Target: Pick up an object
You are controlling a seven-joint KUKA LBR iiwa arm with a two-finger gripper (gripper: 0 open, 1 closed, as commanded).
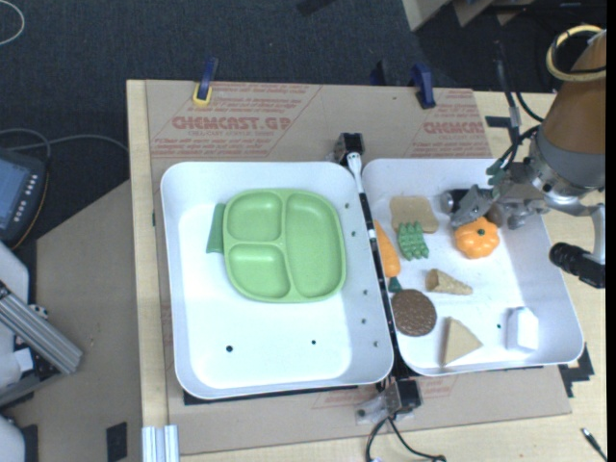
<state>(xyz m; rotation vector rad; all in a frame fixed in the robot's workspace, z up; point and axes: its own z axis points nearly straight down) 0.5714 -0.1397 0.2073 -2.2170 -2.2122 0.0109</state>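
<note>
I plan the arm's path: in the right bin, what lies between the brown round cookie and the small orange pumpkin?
In the camera view, a small tan wedge lies between the brown round cookie and the small orange pumpkin, on the right bin floor.

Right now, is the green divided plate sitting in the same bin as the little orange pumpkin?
No, the green plate lies in the left bin, the pumpkin in the right bin.

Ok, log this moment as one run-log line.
gripper over right bin | just above orange pumpkin | nothing seen held | green plate in left bin
</note>
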